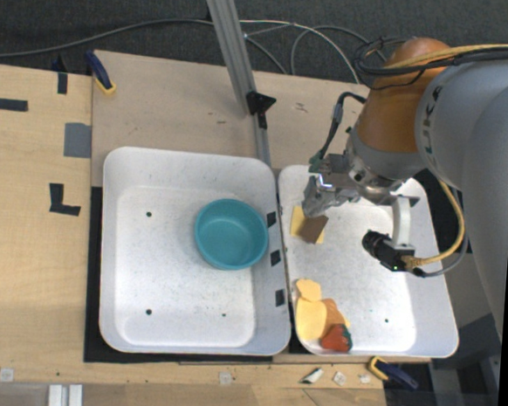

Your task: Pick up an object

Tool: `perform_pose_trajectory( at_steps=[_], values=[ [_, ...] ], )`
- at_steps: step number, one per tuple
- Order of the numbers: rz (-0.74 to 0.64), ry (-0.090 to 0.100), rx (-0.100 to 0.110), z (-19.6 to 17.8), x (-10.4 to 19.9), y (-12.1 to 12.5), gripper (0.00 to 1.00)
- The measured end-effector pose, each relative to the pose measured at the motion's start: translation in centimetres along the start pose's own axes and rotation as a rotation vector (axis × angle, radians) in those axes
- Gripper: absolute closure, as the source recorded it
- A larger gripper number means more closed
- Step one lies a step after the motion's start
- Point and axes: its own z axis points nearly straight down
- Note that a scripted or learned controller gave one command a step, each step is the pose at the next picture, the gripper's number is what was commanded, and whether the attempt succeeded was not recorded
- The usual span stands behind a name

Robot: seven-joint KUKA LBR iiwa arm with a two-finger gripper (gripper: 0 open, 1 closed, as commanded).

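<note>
Sponge block (309, 227) is seen tilted near the blue bowl (230, 232), directly beneath the gripper (318, 204); whether its fingers are apart or clamped cannot be told.

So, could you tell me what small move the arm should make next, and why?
Probably a short straight lift: the gripper appears shut on the tan block at the right bin's left wall, so raising it would test the hold.
</note>
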Motion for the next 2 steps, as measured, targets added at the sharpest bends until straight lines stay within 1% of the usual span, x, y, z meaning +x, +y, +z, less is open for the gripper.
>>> perform_pose_trajectory(
  at_steps=[1, 2],
  values=[
    [-0.001, 0.001, -0.001, 0.5, 5.6, 1.8, 1.0],
    [-0.001, 0.001, -0.004, -0.7, 10.4, 5.0, 1.0]
  ],
)
